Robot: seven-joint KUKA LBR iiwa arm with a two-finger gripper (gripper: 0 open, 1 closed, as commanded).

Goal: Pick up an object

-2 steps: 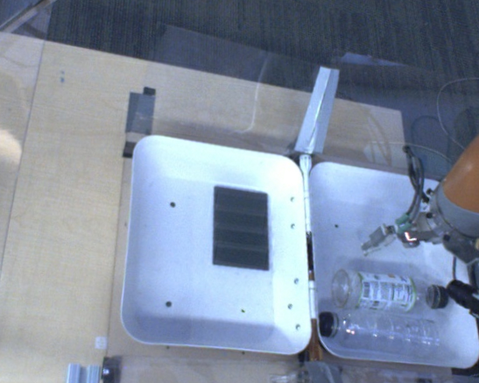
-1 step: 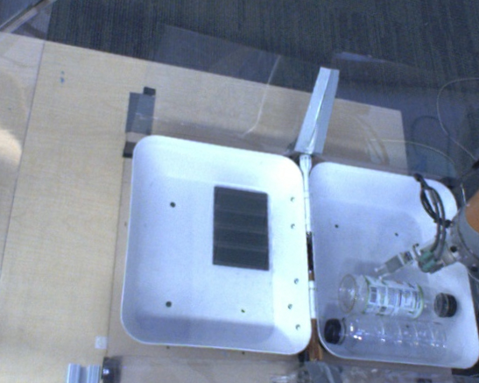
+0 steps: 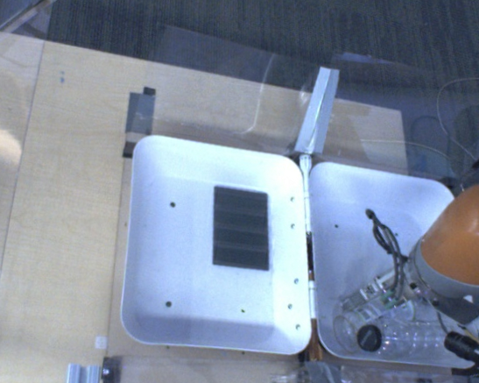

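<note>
A clear plastic bottle [image 3: 401,335] with a black cap [image 3: 368,338] lies on its side near the front edge of the right bin [image 3: 343,210]. My gripper [image 3: 383,293] is low in that bin, right above the bottle's cap end and close to it or touching it. The grey arm with its orange band [image 3: 472,237] comes in from the right and hides the bin's right part. A flat black ribbed rectangle [image 3: 240,228] lies in the middle of the left bin [image 3: 150,262].
A metal divider post [image 3: 317,109] stands behind the seam between the two bins. Black cables [image 3: 382,231] loop off the wrist over the right bin. Clear panels edge the wooden bench [image 3: 52,204].
</note>
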